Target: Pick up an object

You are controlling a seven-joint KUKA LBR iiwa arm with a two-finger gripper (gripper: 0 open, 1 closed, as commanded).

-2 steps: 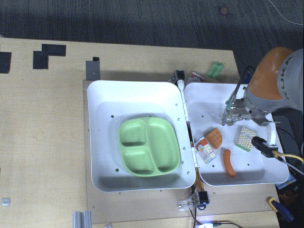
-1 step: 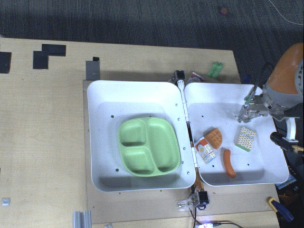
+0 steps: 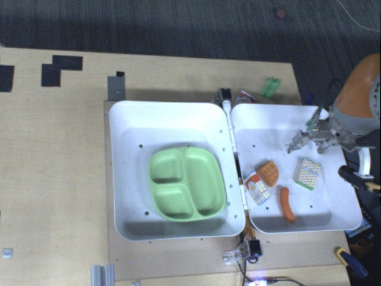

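**Over the right bin: claw spread, nothing held**

Above the right bin [image 3: 339, 219], the claw [image 3: 311, 140] hangs with its fingers apart, gripping nothing. Just below it lies a patterned green packet [image 3: 308, 174]. Nearer the divider sit an orange waffle-like piece [image 3: 268, 171] touching a red-and-white carton [image 3: 257, 190], with an orange sausage [image 3: 286, 204] nearby. A green divided tray [image 3: 187, 182] occupies the left bin [image 3: 128, 130].

The gripper [image 3: 309, 137] hangs over the right bin [image 3: 262, 121], above a patterned packet [image 3: 308, 174]; the green tray [image 3: 187, 182] lies in the left bin [image 3: 128, 159].
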